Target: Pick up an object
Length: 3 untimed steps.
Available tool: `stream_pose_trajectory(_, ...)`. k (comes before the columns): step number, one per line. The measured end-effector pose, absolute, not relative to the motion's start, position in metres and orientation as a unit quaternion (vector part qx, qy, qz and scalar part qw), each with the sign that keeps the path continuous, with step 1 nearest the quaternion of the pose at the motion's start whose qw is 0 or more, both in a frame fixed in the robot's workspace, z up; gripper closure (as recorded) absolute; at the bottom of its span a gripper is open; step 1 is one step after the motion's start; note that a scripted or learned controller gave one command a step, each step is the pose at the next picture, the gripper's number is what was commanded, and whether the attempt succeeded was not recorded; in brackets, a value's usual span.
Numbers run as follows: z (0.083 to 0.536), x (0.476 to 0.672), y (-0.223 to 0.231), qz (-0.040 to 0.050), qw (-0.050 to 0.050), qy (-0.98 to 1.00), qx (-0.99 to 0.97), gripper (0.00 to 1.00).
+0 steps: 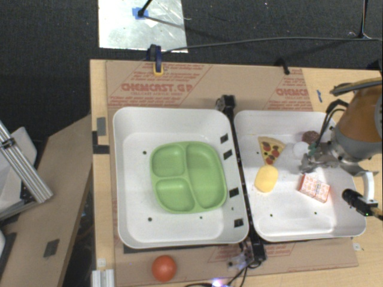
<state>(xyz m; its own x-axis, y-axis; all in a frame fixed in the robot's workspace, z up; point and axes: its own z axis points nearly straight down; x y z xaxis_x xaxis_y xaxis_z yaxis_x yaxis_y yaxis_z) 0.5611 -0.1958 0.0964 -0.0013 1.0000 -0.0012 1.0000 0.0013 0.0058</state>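
Reading "CHEMCAST GP" (reversed) on bench sheet (157,87).

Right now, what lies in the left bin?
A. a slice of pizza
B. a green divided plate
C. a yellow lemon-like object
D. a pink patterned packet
B: the green divided plate lies in the left bin, while the pizza slice, the yellow object and the pink packet all lie in the right bin.

Two white bins (179,121), one green divided plate (188,176), one pizza slice (271,148), one yellow lemon (266,178), one pink box (314,188), one orange ball (164,268)
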Motion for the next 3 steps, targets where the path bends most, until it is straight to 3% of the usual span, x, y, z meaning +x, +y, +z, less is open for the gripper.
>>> stream_pose_trajectory(3, 0.210, 0.559, -0.196, 0.0011, 0.002, 0.709, 0.705, 1.00)
